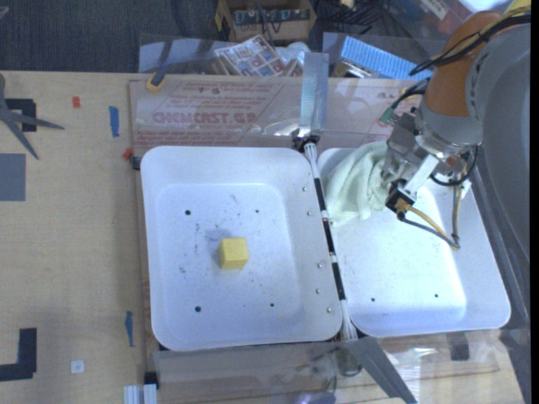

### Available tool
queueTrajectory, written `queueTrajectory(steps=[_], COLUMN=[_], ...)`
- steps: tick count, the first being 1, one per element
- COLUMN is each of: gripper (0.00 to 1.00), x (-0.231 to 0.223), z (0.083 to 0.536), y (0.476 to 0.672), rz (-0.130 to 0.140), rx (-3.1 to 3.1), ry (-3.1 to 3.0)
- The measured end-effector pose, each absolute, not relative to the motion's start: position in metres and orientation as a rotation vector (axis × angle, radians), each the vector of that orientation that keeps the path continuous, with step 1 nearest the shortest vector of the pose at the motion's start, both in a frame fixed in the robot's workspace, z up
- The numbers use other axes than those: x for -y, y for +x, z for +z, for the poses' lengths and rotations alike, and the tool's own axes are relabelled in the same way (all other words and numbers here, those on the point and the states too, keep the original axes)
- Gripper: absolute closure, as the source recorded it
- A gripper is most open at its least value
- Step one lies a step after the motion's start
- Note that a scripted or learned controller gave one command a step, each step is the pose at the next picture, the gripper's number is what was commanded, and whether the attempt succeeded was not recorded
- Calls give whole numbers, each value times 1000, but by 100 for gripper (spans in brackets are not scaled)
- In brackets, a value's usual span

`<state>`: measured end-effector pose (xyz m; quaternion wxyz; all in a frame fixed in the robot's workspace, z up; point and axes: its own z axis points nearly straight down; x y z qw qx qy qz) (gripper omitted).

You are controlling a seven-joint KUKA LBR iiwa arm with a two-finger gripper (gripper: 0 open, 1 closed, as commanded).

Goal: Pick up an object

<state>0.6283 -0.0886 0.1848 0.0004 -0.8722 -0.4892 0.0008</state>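
A small yellow block [234, 252] lies near the middle of the left bin [168, 310]. A crumpled pale green cloth [349, 190] is bunched in the far left corner of the right bin [421, 301]. My gripper [389, 179] is down at the cloth's right edge, touching or pressed into its folds. The cloth and the wrist body hide its tip. The grey arm with its orange band [459, 74] comes in from the upper right.
The ridge between the two bins [327, 242] runs just left of the cloth. Loose yellow and black cables [434, 224] trail from the wrist over the right bin. Papers and a clear sheet [219, 112] lie behind the bins.
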Motion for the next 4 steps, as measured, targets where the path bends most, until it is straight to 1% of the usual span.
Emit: queueTrajectory(steps=[1, 2, 3, 4], gripper=[100, 100, 100, 100], x=[92, 110, 136, 137], z=[89, 89, 89, 97], y=[615, 582, 480, 480], rz=[-7, -5, -8, -7], rx=[936, 429, 581, 576], ry=[-3002, -3112, -3091, -3091])
